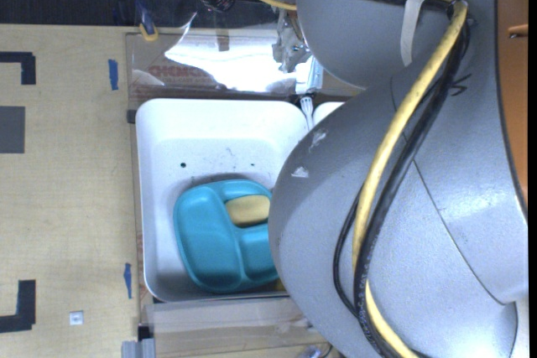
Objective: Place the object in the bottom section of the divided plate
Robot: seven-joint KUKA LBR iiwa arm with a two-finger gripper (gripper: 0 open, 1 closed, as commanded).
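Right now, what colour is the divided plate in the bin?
Light blue, almost turquoise: the divided plate shows best in the camera view.

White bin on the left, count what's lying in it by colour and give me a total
Blue: 1, the divided plate
Yellow: 1, the object lying on that plate
Total: 2 in the white bin; the arm covers the bin's right part, so anything under it is not counted.
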